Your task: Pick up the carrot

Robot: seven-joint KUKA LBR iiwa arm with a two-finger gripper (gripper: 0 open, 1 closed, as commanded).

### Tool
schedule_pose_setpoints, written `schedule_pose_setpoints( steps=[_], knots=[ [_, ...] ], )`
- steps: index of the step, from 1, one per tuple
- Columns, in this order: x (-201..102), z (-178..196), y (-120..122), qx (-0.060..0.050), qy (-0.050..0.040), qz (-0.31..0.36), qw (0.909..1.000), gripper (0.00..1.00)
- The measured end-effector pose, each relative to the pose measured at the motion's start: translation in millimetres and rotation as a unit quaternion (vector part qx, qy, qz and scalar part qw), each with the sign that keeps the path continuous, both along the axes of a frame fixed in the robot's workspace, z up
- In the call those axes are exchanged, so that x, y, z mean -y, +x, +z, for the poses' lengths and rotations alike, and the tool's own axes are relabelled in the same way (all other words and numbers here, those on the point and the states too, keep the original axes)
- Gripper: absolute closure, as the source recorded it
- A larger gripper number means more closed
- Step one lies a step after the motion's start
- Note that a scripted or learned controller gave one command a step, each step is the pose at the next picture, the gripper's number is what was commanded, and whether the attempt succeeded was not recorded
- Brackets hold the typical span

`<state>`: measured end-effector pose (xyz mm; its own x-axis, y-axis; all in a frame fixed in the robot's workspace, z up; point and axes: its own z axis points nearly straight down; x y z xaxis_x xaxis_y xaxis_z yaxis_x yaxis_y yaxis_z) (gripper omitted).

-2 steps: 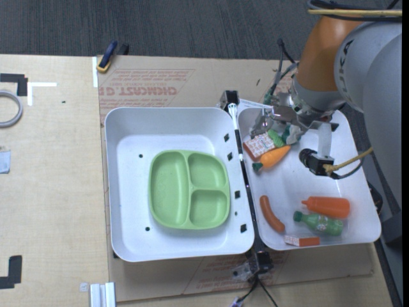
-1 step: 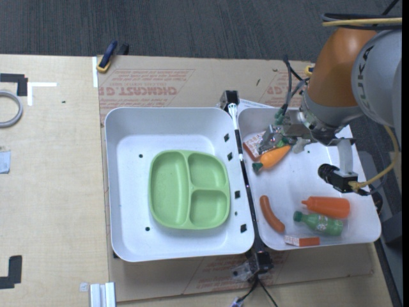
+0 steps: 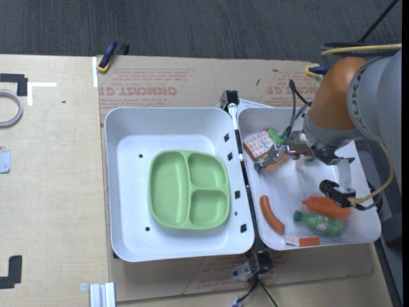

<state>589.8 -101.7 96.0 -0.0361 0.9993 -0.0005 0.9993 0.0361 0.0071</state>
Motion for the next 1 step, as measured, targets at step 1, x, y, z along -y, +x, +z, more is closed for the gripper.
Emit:
schedule_pose_setpoints(
  steps=[1],
  knots=[
    [-0.2, 10.0, -0.1, -0.001, 0.0008, -0.001, 1.0, 1.0]
  ],
)
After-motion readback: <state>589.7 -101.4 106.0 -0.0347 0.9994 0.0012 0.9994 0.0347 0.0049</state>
